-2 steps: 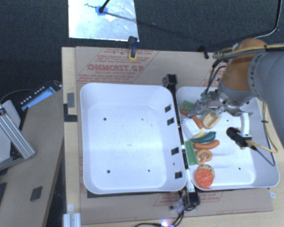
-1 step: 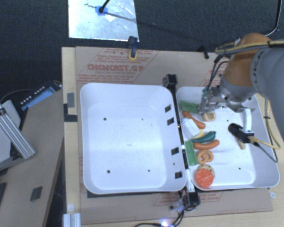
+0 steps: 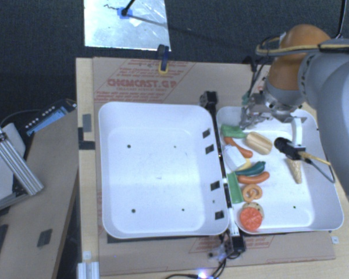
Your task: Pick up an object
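My grey claw (image 3: 249, 120) hangs over the far corner of the right white plastic bin (image 3: 320, 214), beside a flat green toy piece (image 3: 232, 131); apart or together, I cannot tell.

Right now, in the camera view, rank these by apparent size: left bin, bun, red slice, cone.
1. left bin, by far the largest.
2. bun and red slice: too alike to rank.
3. cone, the slimmest and smallest.
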You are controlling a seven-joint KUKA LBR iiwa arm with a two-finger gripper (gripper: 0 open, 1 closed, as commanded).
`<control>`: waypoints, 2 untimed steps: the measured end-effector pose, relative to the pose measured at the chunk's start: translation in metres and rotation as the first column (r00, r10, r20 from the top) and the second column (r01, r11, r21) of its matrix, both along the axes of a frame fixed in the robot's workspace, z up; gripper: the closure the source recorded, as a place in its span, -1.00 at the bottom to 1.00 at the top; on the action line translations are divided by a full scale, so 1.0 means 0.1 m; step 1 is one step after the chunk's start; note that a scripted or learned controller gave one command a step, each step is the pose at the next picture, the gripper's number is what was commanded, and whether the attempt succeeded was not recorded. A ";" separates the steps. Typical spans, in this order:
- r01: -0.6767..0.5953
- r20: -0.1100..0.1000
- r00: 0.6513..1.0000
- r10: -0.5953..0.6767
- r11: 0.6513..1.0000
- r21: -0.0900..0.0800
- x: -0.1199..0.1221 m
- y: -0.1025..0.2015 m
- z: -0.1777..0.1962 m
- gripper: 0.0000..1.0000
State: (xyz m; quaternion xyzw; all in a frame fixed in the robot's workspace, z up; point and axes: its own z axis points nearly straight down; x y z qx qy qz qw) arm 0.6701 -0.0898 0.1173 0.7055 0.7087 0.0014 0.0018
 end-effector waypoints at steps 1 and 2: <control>-0.002 0.015 1.000 0.002 1.000 -0.001 0.01 0.09 1.83 1.00; -0.012 0.006 1.000 0.012 1.000 0.005 -0.01 1.34 2.45 1.00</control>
